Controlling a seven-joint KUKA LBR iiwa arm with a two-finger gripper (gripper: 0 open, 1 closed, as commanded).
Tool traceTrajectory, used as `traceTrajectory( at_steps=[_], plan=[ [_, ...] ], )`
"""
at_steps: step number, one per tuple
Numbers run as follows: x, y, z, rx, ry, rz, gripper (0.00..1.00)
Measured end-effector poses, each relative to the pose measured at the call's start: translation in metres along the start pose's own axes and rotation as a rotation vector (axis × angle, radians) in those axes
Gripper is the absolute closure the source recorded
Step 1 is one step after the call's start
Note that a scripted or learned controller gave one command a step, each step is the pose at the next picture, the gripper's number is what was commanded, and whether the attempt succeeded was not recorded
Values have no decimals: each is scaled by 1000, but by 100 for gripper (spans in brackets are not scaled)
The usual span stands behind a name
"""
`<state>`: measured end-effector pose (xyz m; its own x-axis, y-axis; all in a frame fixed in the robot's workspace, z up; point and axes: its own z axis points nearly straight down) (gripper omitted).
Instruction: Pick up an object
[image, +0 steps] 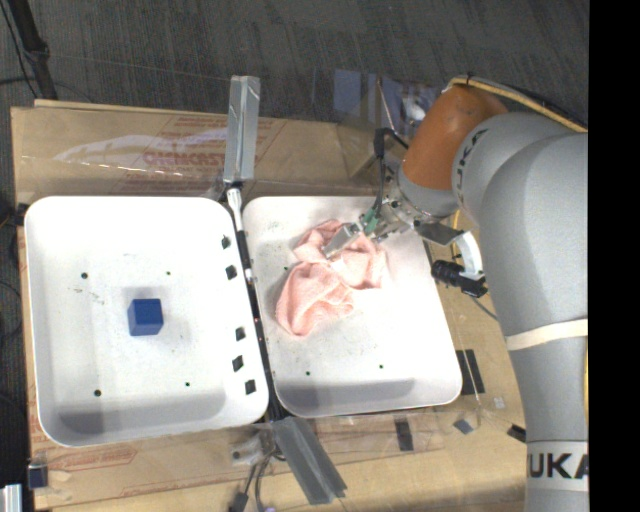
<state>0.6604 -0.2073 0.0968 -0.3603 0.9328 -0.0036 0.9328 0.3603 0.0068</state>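
Cardboard-brown bench (120, 150), caught from above with two white bins side by side. Reached across from the right by the grey, orange-banded arm (520, 220), wrist down over the far half of the right bin (405, 345).

Judged to be at the grasp itself, with no lift yet to show for it. Best done, on this evidence, by pressing straight down into the thick of a fold rather than skimming a thin edge, closing fully before rising, then lifting vertically and slowly so that loose fabric trailed free of the bin wall. Worth checking, too, that more than a single layer got pinched, soft cloth being apt to slip out.

Pink cloth (315, 295) sprawled crumpled across the middle of the right bin, bunched higher at its far end and spread flatter toward the camera. Gripper (352, 235) set right at that far bunched end, touching or just above the folds; impossible to tell which. Impossible to tell as well whether open or closed, or whether any fabric was actually held. Most of the cloth lay below and left of the gripper.

Small blue cube (146, 316) sat alone in the left bin (100, 250), well apart from the gripper.
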Motion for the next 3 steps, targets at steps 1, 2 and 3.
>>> traceTrajectory(
  at_steps=[1,2,3],
  plan=[
    [1,2,-12,-1,0,-7,100],
    [64,23,-115,5,2,-125,100],
    [65,24,-125,4,1,-128,100]
  ],
)
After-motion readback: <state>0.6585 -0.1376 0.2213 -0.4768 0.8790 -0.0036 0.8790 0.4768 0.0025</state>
